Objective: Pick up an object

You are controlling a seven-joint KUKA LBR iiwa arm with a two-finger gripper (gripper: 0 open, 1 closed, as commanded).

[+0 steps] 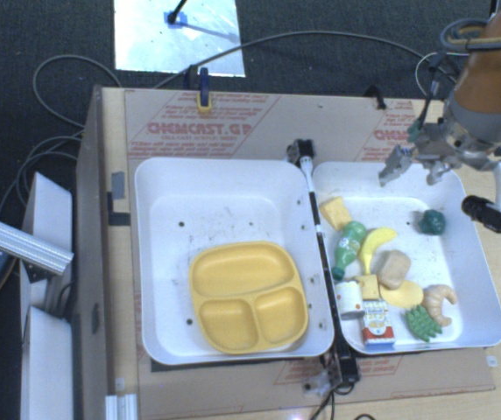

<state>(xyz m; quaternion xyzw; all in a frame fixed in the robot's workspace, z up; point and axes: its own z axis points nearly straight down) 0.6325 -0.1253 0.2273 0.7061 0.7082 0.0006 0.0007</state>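
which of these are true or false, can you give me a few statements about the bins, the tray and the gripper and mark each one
1. The yellow tray lies in the left bin. True.
2. The gripper is holding the banana. False: the gripper hangs over the far edge of the right bin with nothing between its fingers, and the banana lies in that bin.
3. The green bottle lies beside the banana. True.
4. The dark green ball sits on the yellow tray. False: it lies in the right bin, apart from the other items.
5. The tray has three compartments. True.
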